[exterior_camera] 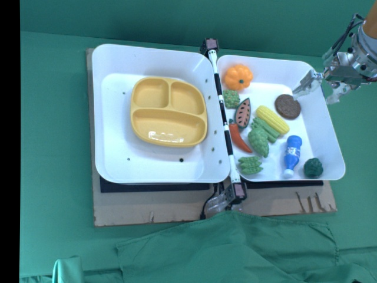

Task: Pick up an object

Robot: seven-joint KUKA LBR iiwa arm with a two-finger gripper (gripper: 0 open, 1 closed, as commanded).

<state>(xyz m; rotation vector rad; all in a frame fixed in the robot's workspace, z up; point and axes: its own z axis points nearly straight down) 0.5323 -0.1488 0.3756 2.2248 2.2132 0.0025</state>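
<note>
The right bin (330, 135) holds several toy foods: an orange pumpkin (238, 76), a brown cookie (287, 105), a corn cob (271, 119), a watermelon slice (242, 112), a red chili (238, 138), a leafy green piece (258, 141), pea pods (250, 165), a blue bottle (291, 154) and a dark green broccoli (313, 168). My gripper (318, 90) hovers over the bin's upper right corner, just right of and above the cookie. Its fingers are spread open with nothing between them.
The left bin (112, 152) carries a yellow divided plate (169, 111). A black-and-white hinge strip (222, 111) runs between the bins. Both bins rest on cardboard (159, 214) over green cloth, with a fold of cloth (235, 246) at the front.
</note>
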